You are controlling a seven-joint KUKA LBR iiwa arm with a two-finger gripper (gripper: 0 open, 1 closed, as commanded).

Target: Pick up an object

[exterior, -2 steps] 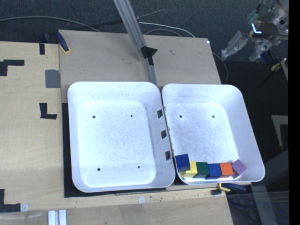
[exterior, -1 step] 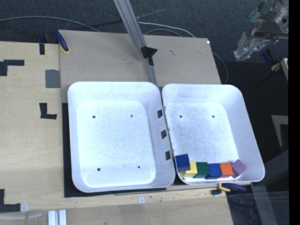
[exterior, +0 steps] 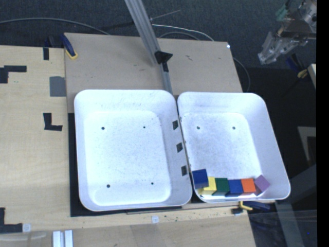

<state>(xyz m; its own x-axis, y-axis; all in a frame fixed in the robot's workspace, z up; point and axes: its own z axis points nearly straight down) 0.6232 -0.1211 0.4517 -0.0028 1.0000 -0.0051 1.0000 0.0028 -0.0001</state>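
Observation:
Several small blocks lie in a row along the near wall of the right bin (exterior: 257,109): a dark blue block (exterior: 199,176), a yellow block (exterior: 208,186), a green block (exterior: 221,185), a second blue block (exterior: 235,187), an orange block (exterior: 248,185) and a purple block (exterior: 261,182). My gripper (exterior: 271,51) hangs at the top right, beyond the bench's edge and well away from the far right corner of the right bin. Nothing shows between its tips.
The left bin (exterior: 85,138) sits beside the right one, their walls touching in the middle. A slanted metal rail (exterior: 144,22) runs down to the gap between the bins' far ends. Black tape marks (exterior: 49,121) dot the wooden bench at left.

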